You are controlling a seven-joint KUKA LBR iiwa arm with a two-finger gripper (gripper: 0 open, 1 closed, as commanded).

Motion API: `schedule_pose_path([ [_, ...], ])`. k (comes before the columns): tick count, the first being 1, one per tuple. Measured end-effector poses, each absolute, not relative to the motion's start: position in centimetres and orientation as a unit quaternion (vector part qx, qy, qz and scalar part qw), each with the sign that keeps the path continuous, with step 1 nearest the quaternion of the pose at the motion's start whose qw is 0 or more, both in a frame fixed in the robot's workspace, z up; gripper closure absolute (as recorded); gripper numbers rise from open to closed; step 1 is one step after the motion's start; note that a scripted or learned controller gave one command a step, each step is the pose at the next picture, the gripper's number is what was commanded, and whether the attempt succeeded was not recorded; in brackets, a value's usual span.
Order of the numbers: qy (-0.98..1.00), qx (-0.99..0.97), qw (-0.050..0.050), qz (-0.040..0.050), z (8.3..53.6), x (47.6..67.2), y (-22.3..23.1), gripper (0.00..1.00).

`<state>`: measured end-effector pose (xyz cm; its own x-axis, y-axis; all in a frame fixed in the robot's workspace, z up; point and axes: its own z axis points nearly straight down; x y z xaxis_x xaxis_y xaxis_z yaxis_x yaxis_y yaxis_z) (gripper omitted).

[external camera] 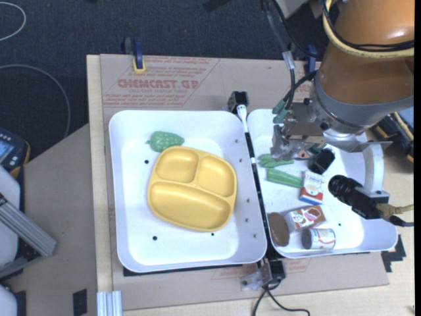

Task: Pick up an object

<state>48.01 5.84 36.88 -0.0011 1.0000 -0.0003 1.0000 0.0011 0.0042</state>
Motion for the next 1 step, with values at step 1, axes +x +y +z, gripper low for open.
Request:
schedule_pose_path([
  [1, 0.708, 0.706, 0.002, 0.0019, 37.89, 48.06, 5.88, 1.00],
])
